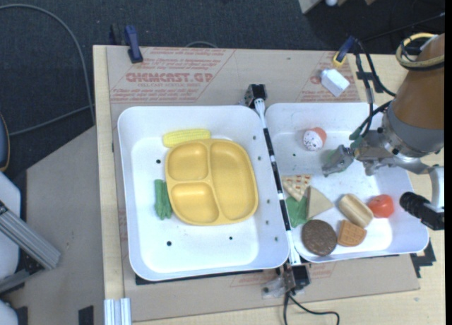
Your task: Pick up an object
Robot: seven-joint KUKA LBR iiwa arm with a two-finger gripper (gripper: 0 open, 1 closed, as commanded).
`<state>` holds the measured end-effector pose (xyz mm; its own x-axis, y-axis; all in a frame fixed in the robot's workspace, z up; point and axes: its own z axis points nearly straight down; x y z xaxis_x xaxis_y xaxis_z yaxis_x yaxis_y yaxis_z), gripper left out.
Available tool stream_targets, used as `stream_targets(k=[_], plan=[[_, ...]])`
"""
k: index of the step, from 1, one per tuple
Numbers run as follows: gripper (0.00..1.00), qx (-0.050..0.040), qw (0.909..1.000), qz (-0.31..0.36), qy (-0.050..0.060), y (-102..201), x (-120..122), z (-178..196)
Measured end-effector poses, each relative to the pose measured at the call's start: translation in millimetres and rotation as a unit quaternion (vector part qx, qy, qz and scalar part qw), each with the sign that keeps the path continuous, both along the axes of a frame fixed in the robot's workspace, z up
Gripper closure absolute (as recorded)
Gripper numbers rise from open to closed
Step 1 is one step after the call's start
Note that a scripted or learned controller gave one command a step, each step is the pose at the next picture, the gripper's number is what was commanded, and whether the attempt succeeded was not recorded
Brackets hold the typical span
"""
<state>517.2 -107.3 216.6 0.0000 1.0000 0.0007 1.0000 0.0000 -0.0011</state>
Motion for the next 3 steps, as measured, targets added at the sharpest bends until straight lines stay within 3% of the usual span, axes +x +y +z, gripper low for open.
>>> stream_targets(k=[1, 2, 3], plan=[[0.0, -0.0005, 1.0, 0.0, -0.001, -44, 40, -132], [0.0, 0.0022, 1.0, 0.001, 0.0, -103, 151, -130], [0.0, 0.0001, 1.0, 0.001, 0.0, -55, 100, -132]])
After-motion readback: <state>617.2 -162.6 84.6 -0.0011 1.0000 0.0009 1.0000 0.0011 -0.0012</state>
